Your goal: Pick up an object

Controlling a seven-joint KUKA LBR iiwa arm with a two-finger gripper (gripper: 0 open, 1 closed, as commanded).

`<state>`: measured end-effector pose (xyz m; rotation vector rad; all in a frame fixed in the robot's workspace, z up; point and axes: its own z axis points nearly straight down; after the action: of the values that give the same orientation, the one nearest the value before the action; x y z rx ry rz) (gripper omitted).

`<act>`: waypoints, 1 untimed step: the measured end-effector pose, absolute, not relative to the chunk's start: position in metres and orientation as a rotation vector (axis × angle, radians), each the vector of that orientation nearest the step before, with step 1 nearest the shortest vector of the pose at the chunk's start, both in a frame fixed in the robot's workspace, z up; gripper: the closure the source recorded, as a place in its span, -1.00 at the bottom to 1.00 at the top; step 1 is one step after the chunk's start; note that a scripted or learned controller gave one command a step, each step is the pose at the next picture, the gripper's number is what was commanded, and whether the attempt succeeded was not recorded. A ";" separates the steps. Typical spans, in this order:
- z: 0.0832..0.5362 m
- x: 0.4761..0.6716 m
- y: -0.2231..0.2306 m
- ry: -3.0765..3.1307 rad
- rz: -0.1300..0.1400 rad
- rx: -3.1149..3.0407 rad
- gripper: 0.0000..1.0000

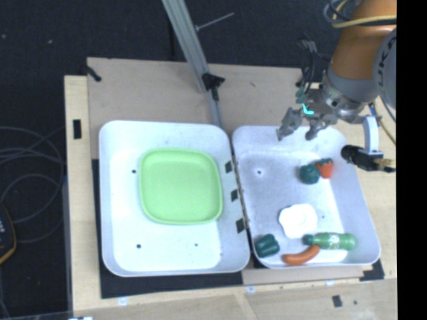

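Camera view looks down on a worktop (pixel 80 179) with two white bins side by side: the left bin (pixel 120 145) carries a green plate (pixel 180 185), and the right bin (pixel 260 152) carries the loose things a pick could aim at. The arm (pixel 363 39) comes in from the right, and its jaws (pixel 301 127) hang over the far edge of the right bin, spread apart with clear space between the two fingers and nothing held. By my reading the task is in its approach step, with no grasp begun. The closest candidates are a dark teal ball (pixel 308 174) with a small orange piece (pixel 325 169) touching its right side, both just nearer than the jaws. Further toward the near edge lie a white lump (pixel 297 220), a green bottle (pixel 331 241), an orange sausage (pixel 300 255) and a dark green block (pixel 266 245) in the near left corner. The next move likely calls for shifting the jaws over one chosen thing, lowering so the fingers straddle it, then closing. The ball and orange piece touch, so a descent there risks nudging one away or catching both.
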<state>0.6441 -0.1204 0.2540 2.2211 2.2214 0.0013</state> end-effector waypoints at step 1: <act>0.254 0.644 -0.120 2.221 0.001 2.221 -1.00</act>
<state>0.6441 -0.1204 0.2540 2.2211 2.2215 0.0013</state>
